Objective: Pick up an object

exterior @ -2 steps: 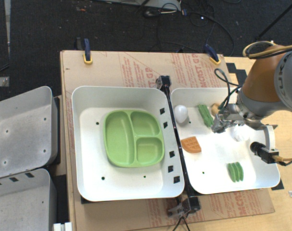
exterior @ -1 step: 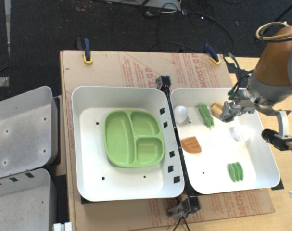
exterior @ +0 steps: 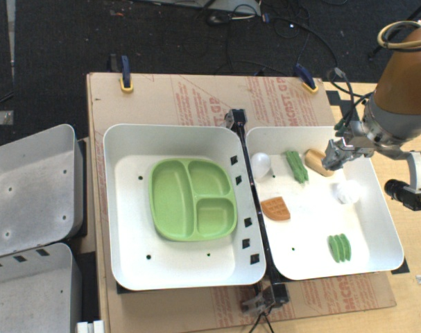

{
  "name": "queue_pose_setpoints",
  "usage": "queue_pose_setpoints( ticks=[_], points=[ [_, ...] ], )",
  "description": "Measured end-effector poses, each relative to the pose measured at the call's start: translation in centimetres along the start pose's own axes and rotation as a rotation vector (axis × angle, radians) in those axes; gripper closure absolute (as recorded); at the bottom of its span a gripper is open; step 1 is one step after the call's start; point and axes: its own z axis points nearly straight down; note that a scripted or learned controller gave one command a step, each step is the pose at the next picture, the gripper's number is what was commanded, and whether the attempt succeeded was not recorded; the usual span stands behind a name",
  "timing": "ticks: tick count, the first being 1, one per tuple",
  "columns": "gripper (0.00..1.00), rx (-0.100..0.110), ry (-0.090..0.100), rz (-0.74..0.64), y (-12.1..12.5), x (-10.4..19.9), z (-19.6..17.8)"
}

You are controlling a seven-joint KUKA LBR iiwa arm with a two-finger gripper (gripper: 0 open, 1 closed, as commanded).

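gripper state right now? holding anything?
Gripper: cannot be told. It sits low in the right bin, right against the tan bread-like piece, and nothing shows that it holds it.

Pincer point(exterior: 335, 155) tips blur into the tan bread-like piece point(exterior: 315, 162) at the right bin's point(exterior: 376, 259) back; contact can't be judged. That piece's right end is hidden behind the pincer. Arm point(exterior: 401, 82) is cut off by the right edge. White lump point(exterior: 347, 192) mid-bin is too washed out to identify. Grey trays point(exterior: 30, 179) at left are cropped by the left and bottom edges.
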Motion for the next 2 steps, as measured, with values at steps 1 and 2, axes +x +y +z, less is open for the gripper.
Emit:
queue_pose_setpoints(
  ticks=[1, 2],
  points=[
    [1.0, 0.004, 0.003, -0.005, 0.0, 5.4, 1.0],
    [1.0, 0.003, 0.002, -0.004, 0.1, 9.9, 0.3]
  ],
)
